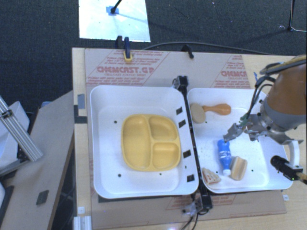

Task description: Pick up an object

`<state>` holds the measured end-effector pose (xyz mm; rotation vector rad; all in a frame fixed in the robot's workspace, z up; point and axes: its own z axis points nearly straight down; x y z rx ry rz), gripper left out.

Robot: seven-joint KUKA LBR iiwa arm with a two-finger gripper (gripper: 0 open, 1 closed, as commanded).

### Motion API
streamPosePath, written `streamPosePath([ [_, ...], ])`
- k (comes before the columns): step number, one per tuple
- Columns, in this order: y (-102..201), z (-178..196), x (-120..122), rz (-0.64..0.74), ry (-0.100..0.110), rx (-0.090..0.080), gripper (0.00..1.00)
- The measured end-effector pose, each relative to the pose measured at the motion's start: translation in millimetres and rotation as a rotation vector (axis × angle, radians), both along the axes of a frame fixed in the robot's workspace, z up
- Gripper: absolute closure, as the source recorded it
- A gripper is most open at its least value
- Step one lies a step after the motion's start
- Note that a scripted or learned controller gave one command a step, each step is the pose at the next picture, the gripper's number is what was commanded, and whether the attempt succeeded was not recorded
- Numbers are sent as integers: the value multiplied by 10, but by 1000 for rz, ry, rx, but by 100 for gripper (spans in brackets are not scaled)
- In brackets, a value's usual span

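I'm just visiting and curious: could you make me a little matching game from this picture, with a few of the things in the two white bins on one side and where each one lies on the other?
Things:
1. Yellow plastic divided plate
2. Tan wooden spoon-shaped tool
3. Blue plastic bottle with a white cap
4. Pale tan block

Places:
A. Far end of the right bin
B. Right bin, just under the gripper
C. Middle of the left bin
D. Near edge of the right bin, right beside the bottle

Pairs: 1-C, 2-A, 3-B, 4-D
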<state>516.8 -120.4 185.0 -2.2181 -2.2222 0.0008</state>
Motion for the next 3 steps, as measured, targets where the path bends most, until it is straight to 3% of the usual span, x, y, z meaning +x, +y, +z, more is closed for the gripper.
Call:
streamPosePath([
  [1,14,-417,25,0,0,0,0],
  [2,8,-295,34,0,-4,-1,100],
  [3,25,331,101,3,-9,-3,100],
])
